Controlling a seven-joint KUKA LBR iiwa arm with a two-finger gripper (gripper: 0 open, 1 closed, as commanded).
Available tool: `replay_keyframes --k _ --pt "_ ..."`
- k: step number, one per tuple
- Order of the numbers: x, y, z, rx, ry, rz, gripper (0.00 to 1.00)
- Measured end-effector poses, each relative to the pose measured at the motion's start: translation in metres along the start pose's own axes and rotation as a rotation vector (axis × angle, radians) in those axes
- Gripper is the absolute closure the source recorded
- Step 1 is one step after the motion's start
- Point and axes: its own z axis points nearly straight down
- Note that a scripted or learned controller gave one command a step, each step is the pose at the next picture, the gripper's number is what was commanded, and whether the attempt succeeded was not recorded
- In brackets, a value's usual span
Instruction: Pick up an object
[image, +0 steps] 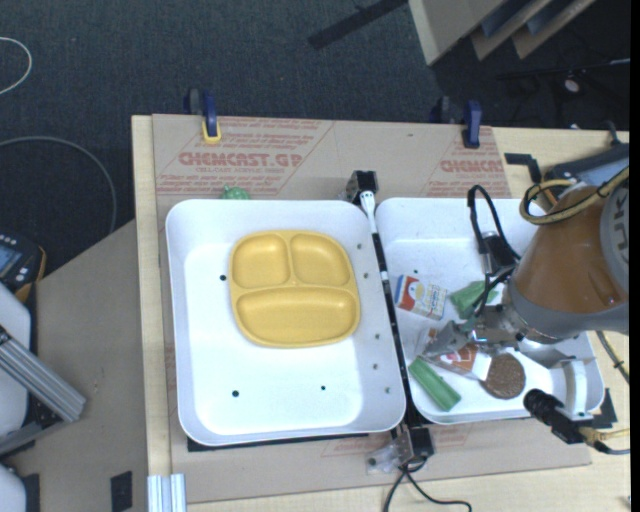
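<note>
My gripper (452, 340) reaches down into the right bin (425, 222) from the right, its fingers low among the objects there. Under and around it lie a white and red carton (420, 296), a green piece (467, 297), a green cylinder (433, 383) and a brown round disc (503, 376). A small red and orange item (462, 357) sits right beside the fingertips. The arm's wrist hides part of the bin's right half. Nothing shows clearly held between the fingers.
The left bin (200, 360) holds a yellow divided plate (294, 287). A black divider runs between the two bins. Blue and yellow clamps (208, 115) pin the cardboard-covered bench at the back. Cables hang off the arm above the right bin.
</note>
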Motion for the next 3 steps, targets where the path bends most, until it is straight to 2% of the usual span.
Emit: replay_keyframes --k 1,2,3 --pt "-0.0013 0.0262 0.0119 -0.032 -0.008 0.003 0.0" --pt "-0.0006 0.0265 0.0139 -0.031 -0.007 0.003 0.0" --pt "0.0009 0.0227 0.0163 -0.048 -0.011 0.001 0.0"
